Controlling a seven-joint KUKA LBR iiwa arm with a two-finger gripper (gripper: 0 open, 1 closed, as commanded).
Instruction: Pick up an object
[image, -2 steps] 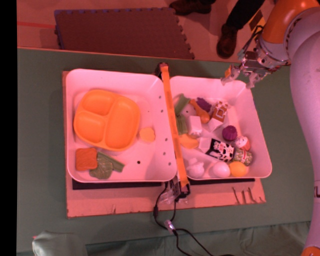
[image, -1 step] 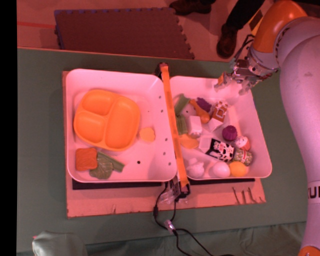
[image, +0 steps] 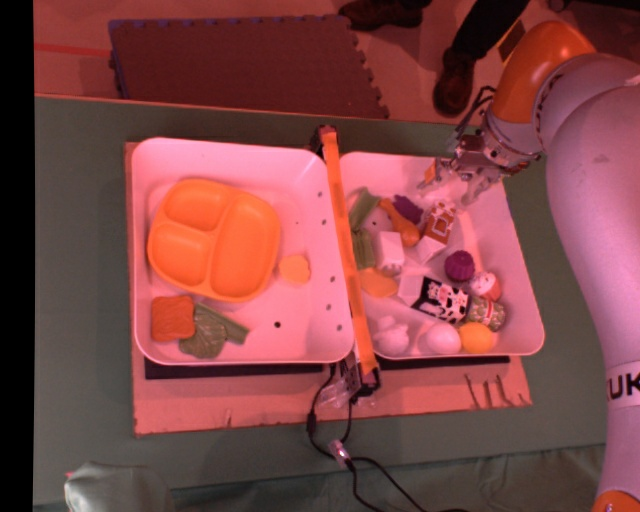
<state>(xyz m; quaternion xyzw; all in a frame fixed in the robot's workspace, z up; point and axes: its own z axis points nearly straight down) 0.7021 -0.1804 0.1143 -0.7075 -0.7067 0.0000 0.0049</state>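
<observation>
Cables (image: 345, 455) trail off the bench's near edge, while the gripper (image: 462, 183), fingers spread and holding nothing, hovers over the right bin's (image: 527, 300) far corner (toys (image: 440, 222) lie just beside), so descend squarely onto one before closing.

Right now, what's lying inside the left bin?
The left bin holds an orange divided tray, a small yellow round piece, an orange-brown square and a green leafy piece beside it. Whatever lies beneath the tray is covered.
</observation>
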